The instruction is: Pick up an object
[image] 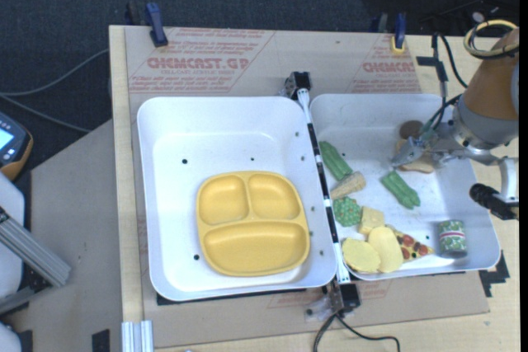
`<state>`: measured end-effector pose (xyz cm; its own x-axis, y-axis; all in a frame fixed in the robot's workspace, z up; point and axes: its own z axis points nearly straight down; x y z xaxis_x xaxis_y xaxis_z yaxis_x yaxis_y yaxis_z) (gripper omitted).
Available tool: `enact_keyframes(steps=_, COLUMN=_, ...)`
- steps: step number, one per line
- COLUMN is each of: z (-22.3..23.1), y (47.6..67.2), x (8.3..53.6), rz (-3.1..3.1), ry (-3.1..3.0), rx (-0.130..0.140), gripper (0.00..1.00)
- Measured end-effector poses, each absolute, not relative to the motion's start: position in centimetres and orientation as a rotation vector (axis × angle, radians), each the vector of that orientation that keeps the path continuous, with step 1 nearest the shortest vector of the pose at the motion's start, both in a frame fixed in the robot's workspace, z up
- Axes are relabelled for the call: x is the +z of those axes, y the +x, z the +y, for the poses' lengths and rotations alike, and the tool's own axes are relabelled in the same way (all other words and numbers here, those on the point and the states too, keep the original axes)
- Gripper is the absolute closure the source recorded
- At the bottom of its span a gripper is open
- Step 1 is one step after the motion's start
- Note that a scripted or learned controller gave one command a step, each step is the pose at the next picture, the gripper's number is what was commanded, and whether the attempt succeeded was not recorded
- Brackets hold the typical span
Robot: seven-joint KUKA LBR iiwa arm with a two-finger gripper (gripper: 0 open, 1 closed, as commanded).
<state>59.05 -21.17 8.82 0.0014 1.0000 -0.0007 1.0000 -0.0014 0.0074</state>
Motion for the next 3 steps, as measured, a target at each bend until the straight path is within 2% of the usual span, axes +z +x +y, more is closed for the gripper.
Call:
enact_keyframes(steps=1, z=-16.9, y=55.9, x=8.8, rz=2.218, ry=2.214, rx=0.004, gripper=0.0)
enact_keyframes(steps=2, z=-17.2, y=56.1, x=9.9, rz=2.211, ry=2.21, rx=0.006, gripper=1.0)
enact_keyframes(steps=3, z=-17.2, y=56.1, x=9.8, rz=2.212, ry=2.211, rx=0.005, gripper=0.0)
